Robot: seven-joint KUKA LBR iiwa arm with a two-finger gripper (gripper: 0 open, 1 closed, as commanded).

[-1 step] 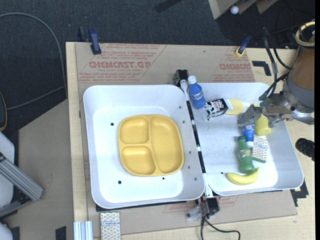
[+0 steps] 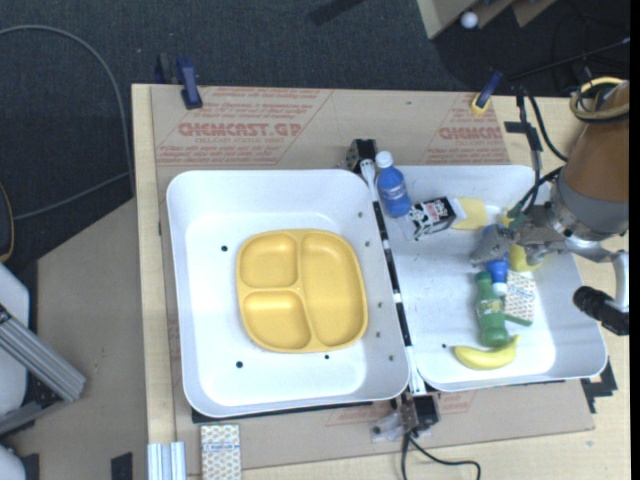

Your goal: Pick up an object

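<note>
The green bottle (image 2: 491,313) is the object we judge nearest to hand for this pick: it lies on its side in the right bin (image 2: 440,298), just below the gripper (image 2: 508,251), its blue cap end towards the tool and its body running away from it down to the banana (image 2: 486,355), which lies across the bottle's far end, touching or nearly so. We cannot tell how the tool stands; the wrist hangs over it and hides that part. Just beside the gripper, on its lower right, sits a small yellow object (image 2: 521,258) we cannot identify, and beside the bottle lies a patterned packet (image 2: 519,298). Up and to the left of the tool we see a small black-and-white item (image 2: 432,215) and beyond that a blue bottle (image 2: 392,189) against the bin's dividing wall. Well apart to the tool's left, in the left bin (image 2: 200,268), rests a yellow divided plate (image 2: 301,290). We expect the green bottle to be light, fairly stiff plastic, smooth and round, so it may roll or slip under a poor pinch. We would take it across the middle of the body, with the pinch set square to its long axis, keeping off the cap and away from the banana, which is soft and bruises easily.
</note>
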